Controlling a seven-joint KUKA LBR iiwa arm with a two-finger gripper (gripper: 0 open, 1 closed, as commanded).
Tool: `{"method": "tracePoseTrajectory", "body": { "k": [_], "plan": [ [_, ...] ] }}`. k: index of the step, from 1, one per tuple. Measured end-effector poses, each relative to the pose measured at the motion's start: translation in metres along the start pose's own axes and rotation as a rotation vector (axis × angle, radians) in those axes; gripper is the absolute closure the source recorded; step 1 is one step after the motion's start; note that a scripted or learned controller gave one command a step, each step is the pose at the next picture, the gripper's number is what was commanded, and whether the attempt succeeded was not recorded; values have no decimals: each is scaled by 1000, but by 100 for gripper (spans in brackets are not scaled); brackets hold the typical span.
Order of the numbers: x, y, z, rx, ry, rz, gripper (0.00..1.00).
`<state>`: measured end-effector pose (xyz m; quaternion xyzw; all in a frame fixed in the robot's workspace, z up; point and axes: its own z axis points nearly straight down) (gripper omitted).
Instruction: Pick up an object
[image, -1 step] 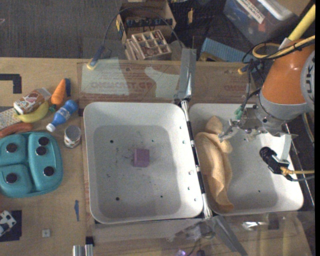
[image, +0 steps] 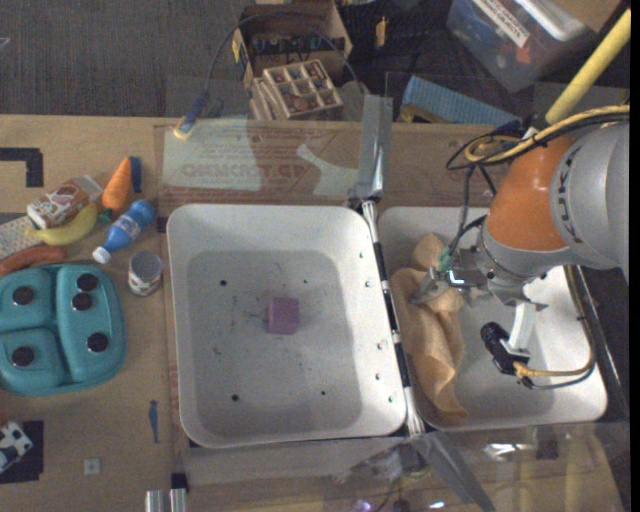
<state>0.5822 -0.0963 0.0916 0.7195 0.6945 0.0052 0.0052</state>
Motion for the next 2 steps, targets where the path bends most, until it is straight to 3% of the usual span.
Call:
{"method": "tracePoseTrajectory", "body": {
  "k": [1,2],
  "plan": [
    [-1,1,-11,-5,2,6,100],
    [0,25,-160,12,0,-272,100]
  ]
}}
